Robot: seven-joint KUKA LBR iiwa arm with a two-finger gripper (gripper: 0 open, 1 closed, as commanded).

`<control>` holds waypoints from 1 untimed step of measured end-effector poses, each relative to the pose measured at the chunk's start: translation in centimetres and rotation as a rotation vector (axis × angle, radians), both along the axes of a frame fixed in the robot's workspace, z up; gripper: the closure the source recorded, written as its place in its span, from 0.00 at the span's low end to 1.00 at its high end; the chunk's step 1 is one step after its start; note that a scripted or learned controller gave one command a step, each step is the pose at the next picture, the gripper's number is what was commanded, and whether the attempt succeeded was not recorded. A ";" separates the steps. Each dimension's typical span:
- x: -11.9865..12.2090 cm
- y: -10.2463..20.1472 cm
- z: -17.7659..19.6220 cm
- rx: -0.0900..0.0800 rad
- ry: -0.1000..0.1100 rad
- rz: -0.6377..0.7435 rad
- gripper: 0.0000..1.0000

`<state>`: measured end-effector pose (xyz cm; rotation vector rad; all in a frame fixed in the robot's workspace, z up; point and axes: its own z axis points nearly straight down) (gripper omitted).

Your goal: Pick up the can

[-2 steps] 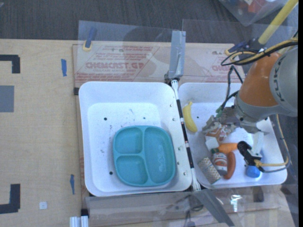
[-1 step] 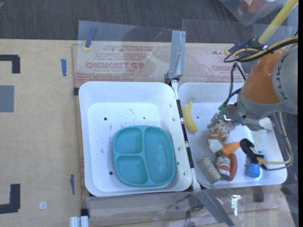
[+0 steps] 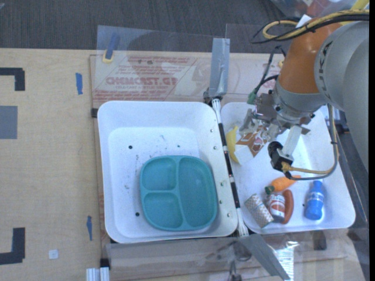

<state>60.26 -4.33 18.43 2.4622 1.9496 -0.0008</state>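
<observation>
The can [image 3: 276, 204] lies in the right bin [image 3: 334, 218], near that bin's front edge, small and red-and-white labelled. It rests between a silvery patterned cup-like thing [image 3: 258, 210] on its left, which it touches or nearly touches, and a red sausage-shaped toy [image 3: 289, 206] pressed along its right side. An orange carrot-like toy [image 3: 282, 184] sits just behind it, and a blue bottle [image 3: 314, 201] stands a little further right, apart from the cluster.

The end effector [image 3: 262, 126] hangs over the back half of the same bin, well apart from the can and farther from the camera than it. It is right above a brown-and-white packet [image 3: 255, 141], with a yellow banana-shaped item [image 3: 232, 144] just to the left, against the bin's left wall. Whether it is spread or closed cannot be told, because the wrist hardware and cables hide its tips; nothing can be made out as gripped. The can lies untouched, nearer the front of the bin than the end effector and slightly to its right.

The left bin [image 3: 117, 122] holds a teal divided plate [image 3: 177, 193] toward its front right corner. Both bins sit on the desk [image 3: 47, 157], whose pale wooden surface carries bits of blue tape [image 3: 79, 84].
</observation>
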 end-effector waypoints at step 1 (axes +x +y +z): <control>-2.9 2.6 7.1 -0.001 0.000 -0.307 1.00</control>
